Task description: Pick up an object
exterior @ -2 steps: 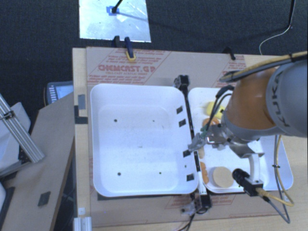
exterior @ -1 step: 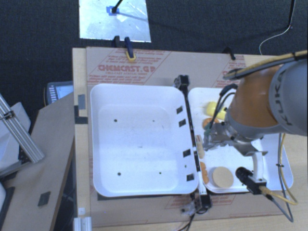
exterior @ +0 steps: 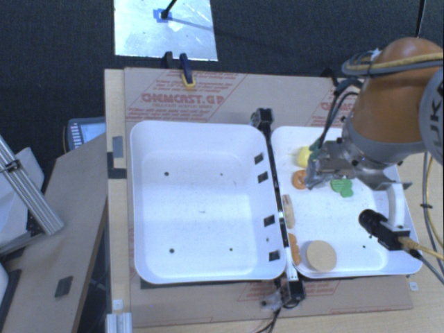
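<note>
On the left of the bench, the left bin (exterior: 201, 207) is met first; every loose thing is found in the right bin (exterior: 350, 220) beside it. Six things are counted there, one of each kind.

Along that bin's left wall a pale stick (exterior: 288, 211) is laid with its long axis parallel to the wall, and nearer the camera an orange lump (exterior: 293, 247) is set against the same wall. Farther back, an orange disc (exterior: 299, 180) is seen flat on the floor, with a yellow piece (exterior: 303, 156) just behind it. The gripper (exterior: 313, 177) is lowered just to the right of the orange disc, so close that the two seem to touch or nearly so. Whether the gripper is open or closed cannot be told from this slant, and nothing can be seen held in it. Toward the front a tan disc (exterior: 321, 255) is lying, well apart from the gripper. Just right of the gripper a green piece (exterior: 341, 186) is found.

The orange disc is judged the likeliest target, being nearest. It lies to the gripper's left and, being round, gives no long axis to align with. A small shift leftward is probably called for before any closing is tried.
</note>
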Controlling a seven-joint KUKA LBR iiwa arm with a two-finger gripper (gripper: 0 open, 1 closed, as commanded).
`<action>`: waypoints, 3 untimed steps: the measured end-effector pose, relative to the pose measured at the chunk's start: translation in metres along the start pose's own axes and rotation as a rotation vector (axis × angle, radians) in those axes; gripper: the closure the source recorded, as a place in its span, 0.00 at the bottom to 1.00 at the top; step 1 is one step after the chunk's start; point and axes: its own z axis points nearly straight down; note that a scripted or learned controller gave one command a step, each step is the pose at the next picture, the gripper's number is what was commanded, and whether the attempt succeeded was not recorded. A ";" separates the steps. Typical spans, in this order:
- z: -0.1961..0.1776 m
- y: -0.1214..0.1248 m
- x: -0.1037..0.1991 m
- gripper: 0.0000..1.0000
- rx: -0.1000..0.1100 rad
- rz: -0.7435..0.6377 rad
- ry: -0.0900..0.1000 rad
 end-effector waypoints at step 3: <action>-0.085 0.038 0.013 1.00 0.004 -0.010 -0.001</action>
